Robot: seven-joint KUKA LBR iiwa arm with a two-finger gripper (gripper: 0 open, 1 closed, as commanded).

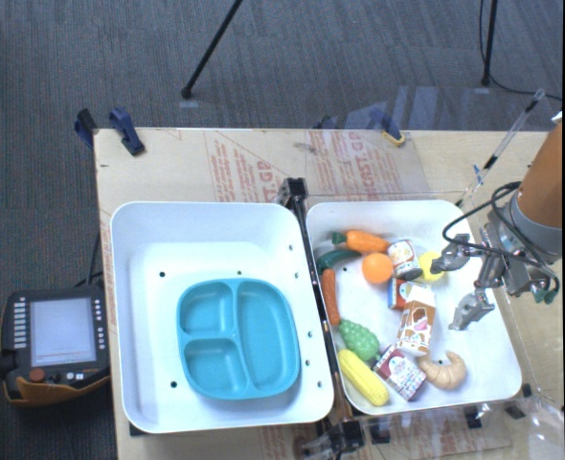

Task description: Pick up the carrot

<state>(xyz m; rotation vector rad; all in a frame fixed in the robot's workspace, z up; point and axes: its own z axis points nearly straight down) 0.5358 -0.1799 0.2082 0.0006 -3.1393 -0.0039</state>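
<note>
1. The slim orange plastic carrot (330,296) lies lengthwise along the left wall of the right white bin (501,351), untouched.
2. Beside it: a dark green vegetable (334,258) above, a green grape bunch (358,337) below, and a yellow corn cob (363,377) nearer the front.
3. Further right sit an orange ball (377,269), a small printed carton (416,327) and a tan croissant (443,370).
4. The two-finger gripper (459,286) hangs over the bin's right side, well apart from the carrot, fingers spread wide with nothing between them.
5. The left white bin (134,257) holds a blue divided plate (237,339).
</note>
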